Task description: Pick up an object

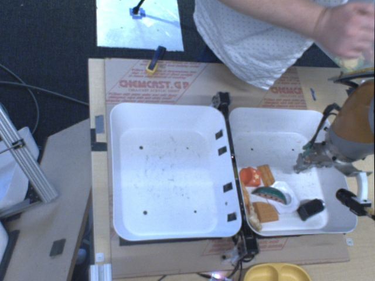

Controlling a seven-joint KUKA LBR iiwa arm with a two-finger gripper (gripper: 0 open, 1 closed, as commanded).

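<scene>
The arm (356, 127) reaches in from the right edge of the frame, its gripper (306, 161) low over the right bin (275, 124); whether it is wide or closed cannot be told. Below and left of it, in the bin's lower part, lie a red block (249, 175), a tan cracker (265, 173), a watermelon slice (274, 194) and a black piece (310, 208). The left bin (170, 174) sits just beside

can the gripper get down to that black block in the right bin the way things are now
Probably yes. The black block lies by itself near the front right corner of the right bin, with bare floor around it and nothing on top. The gripper hangs just above and behind it, with a free path down.
</scene>
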